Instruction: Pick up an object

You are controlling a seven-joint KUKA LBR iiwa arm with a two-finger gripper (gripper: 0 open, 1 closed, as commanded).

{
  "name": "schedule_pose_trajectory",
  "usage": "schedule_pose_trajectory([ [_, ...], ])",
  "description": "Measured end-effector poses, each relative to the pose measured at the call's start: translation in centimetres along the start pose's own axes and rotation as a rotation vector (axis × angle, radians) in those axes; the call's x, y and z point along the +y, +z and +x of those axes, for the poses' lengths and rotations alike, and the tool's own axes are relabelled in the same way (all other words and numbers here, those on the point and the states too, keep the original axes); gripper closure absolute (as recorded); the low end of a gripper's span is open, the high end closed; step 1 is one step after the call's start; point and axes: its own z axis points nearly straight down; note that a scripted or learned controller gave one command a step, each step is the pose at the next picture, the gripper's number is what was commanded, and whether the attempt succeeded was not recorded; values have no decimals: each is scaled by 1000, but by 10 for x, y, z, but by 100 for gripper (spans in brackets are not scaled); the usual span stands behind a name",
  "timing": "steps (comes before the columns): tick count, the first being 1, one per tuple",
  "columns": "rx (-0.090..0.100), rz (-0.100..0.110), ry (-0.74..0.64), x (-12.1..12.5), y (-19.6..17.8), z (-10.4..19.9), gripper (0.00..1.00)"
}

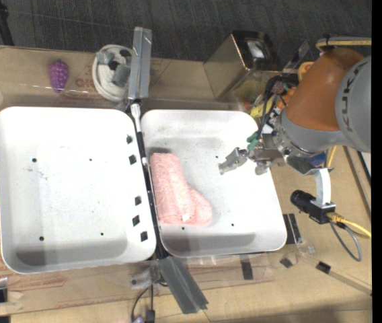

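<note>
A pink cloth (176,188), rolled or folded into a soft, lumpy bundle with a nubbly, towel-like surface, lies in the right bin (258,231). It is longer than it is wide, stretched along the bin's left wall from about the middle of the bin toward the near edge, where it bulges out to the right. It rests flat on the bin floor, just beside the divider between the two bins.

The left bin (16,247) is a shallow white tray with rounded corners; a few small dark dots mark its floor. The right bin is the same kind of tray, its floor lightly speckled, and the pink cloth is the only object lying in it.

Above the right bin's far right part hangs the gripper (245,161), a grey metal piece on the end of the arm (325,99), which comes in from the right with its orange band above the wrist. Its jaws stand apart and hold nothing; they are well apart from the cloth, to its right.

Farther back on the bench (23,79), beyond the left bin, sit a small purple object (58,75) and a white coil (112,73).
</note>
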Motion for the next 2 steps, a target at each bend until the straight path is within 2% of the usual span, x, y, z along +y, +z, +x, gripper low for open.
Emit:
schedule_pose_trajectory([
  [1, -1, 2, 0, 27, 107, 49, 0],
  [2, -2, -9, -135, 1, 134, 52, 0],
])
